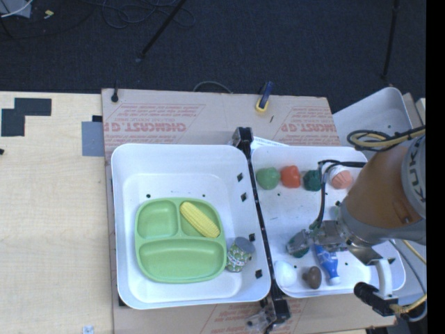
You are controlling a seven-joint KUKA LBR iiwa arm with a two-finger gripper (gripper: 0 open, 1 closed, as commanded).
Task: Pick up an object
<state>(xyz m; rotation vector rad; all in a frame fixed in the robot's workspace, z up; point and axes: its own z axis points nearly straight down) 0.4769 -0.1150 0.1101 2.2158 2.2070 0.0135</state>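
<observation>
My gripper [304, 244] is low in the right bin [278, 207], near its front middle, reaching in from the right under the orange-banded wrist. Its grey fingers hang over a small dark green thing on the bin floor. A blue and white tube [327, 263] lies just to the right of the fingers, and a brown stone-like lump [312, 277] sits in front of it. Along the back of the bin sit a green ball [267, 178], an orange-red piece [290, 177], a dark green piece [312, 179] and a pale pink piece [341, 179].
The left bin [125, 186] holds a green divided plate [177, 256] with a yellow corn cob [199, 218] in its upper right section. A small grey-green crumpled object [239, 253] lies beside the plate. A black divider [250, 200] runs between the bins.
</observation>
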